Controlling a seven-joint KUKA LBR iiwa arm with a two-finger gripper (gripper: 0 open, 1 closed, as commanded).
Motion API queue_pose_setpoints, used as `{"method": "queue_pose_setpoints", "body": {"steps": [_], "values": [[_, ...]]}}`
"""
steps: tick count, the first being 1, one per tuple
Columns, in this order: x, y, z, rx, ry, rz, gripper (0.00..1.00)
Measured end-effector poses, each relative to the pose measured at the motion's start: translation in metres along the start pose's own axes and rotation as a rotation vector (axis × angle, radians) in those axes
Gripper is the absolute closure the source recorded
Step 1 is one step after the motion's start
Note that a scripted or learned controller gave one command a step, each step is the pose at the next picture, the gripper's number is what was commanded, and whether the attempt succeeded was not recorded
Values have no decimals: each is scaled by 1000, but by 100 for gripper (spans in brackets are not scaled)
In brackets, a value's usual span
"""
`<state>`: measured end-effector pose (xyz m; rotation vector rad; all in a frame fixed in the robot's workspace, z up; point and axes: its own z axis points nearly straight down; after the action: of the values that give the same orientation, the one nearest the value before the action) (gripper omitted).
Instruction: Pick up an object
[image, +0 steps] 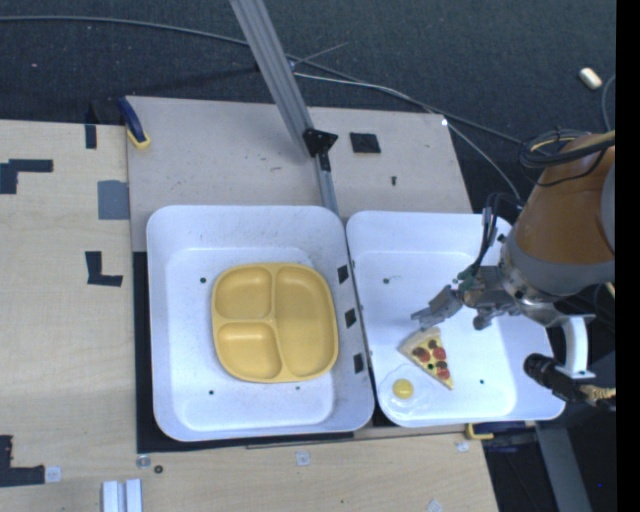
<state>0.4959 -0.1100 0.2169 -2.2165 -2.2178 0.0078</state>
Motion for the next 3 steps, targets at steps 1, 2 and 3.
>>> {"method": "queue_pose_setpoints", "body": {"steps": [1, 2, 3], "values": [[5, -5, 63, 1, 1, 0, 0], [5, -6, 107, -1, 1, 0, 0], [6, -6, 95, -2, 1, -1, 100]]}}
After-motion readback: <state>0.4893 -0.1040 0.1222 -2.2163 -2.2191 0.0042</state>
